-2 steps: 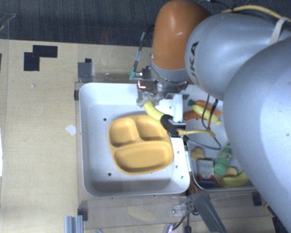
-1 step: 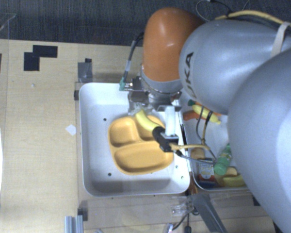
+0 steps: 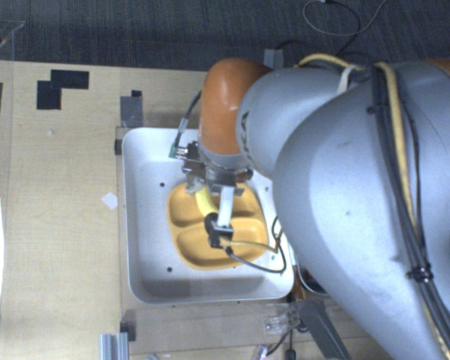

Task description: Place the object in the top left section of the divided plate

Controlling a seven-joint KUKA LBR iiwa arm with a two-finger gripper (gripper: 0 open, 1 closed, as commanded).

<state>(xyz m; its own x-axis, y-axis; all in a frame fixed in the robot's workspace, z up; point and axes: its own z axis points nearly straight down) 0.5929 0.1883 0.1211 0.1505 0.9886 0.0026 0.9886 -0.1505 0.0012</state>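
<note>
Arm (image 3: 360,186) steeply down over plate (image 3: 210,246)

The room light is even and fairly bright, coming from overhead. The pale tabletop (image 3: 52,223) looks washed and a little soft, with a streak of glare near its left edge. The white bin (image 3: 146,223) is lit cleanly, though a grey shadow pools along its near wall. The big grey arm (image 3: 360,193) sits close to the lens, smooth and slightly out of focus, with a soft sheen across its curve. The orange band (image 3: 225,103) carries a mild highlight. The dark floor (image 3: 172,13) at the top shows grainy texture.
</note>
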